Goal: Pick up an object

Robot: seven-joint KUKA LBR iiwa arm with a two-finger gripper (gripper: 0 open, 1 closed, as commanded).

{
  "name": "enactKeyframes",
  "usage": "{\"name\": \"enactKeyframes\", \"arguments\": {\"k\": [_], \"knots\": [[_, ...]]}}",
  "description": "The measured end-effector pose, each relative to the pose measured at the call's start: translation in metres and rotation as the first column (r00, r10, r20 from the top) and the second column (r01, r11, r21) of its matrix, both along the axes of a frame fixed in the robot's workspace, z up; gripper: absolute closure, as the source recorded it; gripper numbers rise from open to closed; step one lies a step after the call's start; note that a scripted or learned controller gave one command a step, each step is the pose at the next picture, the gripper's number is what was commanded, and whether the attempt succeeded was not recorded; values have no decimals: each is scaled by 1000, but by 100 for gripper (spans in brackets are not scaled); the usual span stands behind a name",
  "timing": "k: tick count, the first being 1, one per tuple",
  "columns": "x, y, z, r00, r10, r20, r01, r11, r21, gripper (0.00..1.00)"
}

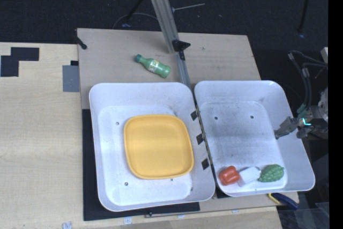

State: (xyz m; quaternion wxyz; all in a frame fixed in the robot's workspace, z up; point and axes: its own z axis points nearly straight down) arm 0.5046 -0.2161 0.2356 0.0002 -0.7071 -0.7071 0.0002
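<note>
1. Camera view looks down on two white bins: the left bin (102, 115) holds a yellow plate (158, 146) lying flat near its middle, and the right bin (241, 95) has three small things in its near corner.
2. Those three lie in a row along the near wall: a red pepper (229, 175), a white piece (248, 175) touching it, and a green object (271, 173) just beside, its long axis running left to right.
3. Most of the right bin's floor above them is bare.
4. The gripper (283, 130) sits at the right bin's right rim, well apart from the row; how far its claw is open cannot be told, and nothing shows in it.
5. A green bottle (153, 66) lies on the bench behind the left bin, cap toward the upper left.
</note>
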Motion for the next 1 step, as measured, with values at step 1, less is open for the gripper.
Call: {"name": "enactKeyframes", "arguments": {"k": [1], "knots": [[0, 0, 0, 1000, 0, 0, 0, 1000, 0, 0]]}}
